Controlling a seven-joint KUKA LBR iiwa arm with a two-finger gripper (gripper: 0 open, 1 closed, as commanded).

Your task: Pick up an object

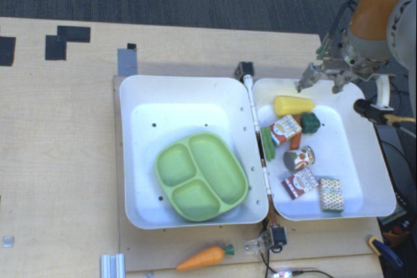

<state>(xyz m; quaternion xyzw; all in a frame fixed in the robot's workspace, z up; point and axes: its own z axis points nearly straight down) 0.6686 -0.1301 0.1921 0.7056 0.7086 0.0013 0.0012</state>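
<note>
My pincer (320, 79) hangs spread and empty over the far rim of the right bin (365, 140); descending here, I may clip that rim beside the yellow piece (292, 105).

Pincer (320, 80) — seemingly open — above right bin (365, 159)

A: Right bin (371, 159), contents?
B: Seven pieces, clustered in its left half. Yellow wedge (292, 104) at 12 o'clock of the cluster, lying flat. Dark green lump (310, 122) at its 5 o'clock, touching the red-and-white carton (286, 129).
A: Lower down?
B: Green stick (267, 144) at 9 o'clock, against the bin's left wall. Small round can (301, 157) mid-cluster, on its side. Red packet (299, 184) at 6 o'clock; patterned box (331, 194) just beside it, at its 4 o'clock.
</note>
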